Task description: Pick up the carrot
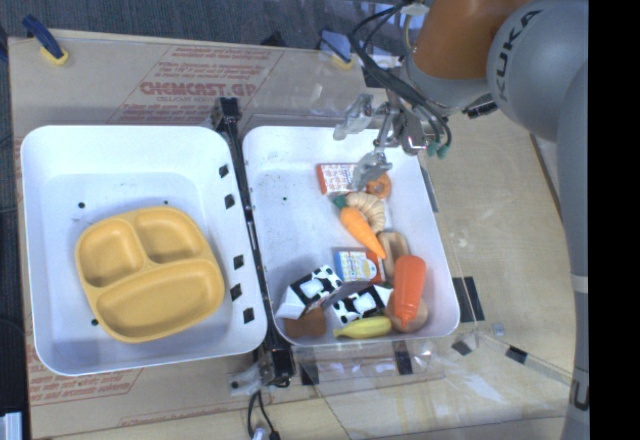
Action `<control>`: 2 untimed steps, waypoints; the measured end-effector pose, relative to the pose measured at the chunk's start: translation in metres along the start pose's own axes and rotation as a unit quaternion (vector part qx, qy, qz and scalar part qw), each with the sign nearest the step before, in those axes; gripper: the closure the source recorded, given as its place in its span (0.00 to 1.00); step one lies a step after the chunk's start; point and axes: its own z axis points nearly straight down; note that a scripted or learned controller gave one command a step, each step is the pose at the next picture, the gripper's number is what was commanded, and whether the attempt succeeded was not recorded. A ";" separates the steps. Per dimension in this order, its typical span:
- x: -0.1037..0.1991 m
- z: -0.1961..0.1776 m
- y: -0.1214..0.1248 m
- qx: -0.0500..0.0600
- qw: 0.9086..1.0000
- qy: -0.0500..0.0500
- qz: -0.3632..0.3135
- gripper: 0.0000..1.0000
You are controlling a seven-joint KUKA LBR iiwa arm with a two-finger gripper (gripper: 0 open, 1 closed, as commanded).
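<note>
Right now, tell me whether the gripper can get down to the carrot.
Probably yes. The gripper hangs just above the carrot, whose top lies bare; the pretzel crowding its leafy end could catch a finger.

Yellow divided plate (150, 273) in left bin (40, 158), banana (364, 327), red sausage (407, 289) in right bin (268, 158)

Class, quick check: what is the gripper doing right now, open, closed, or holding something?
Gripper: cannot be told; it hangs just above the carrot in the right bin.
</note>
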 end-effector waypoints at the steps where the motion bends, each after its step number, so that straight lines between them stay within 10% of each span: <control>1: 0.068 0.110 -0.013 -0.001 0.995 0.001 0.099 0.00; 2: 0.093 0.110 -0.011 0.000 0.910 0.003 0.414 0.00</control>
